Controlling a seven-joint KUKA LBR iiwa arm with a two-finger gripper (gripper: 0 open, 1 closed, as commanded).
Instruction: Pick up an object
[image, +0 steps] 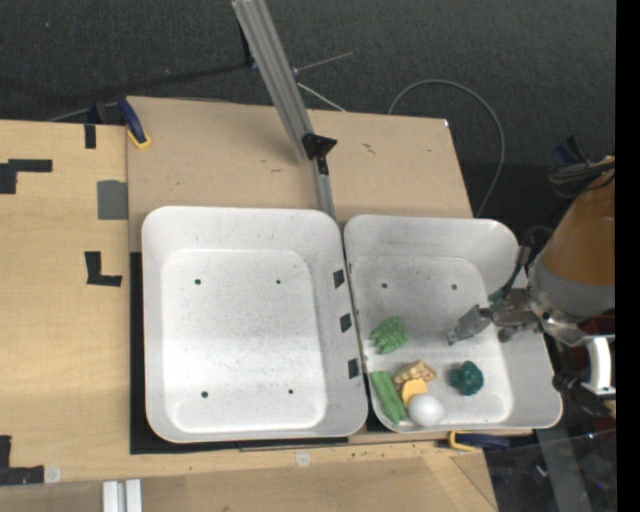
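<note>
Hovering over the right bin (500, 240), hunting for something to grab

Gripper (468, 328) hanging just above the dark teal lump (465, 378) near the bin's front right — fingers too blurry to call spread or pressed together. Looking small, light, probably rubbery; pinching across its middle seeming safest. White ball (426, 409) looking slippery, green toy (389, 334) sitting apart — easier option.

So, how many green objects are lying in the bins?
3, all in the right bin: a light green toy near its middle, a long green piece at the front left corner, and a dark green object just below the tool.
</note>
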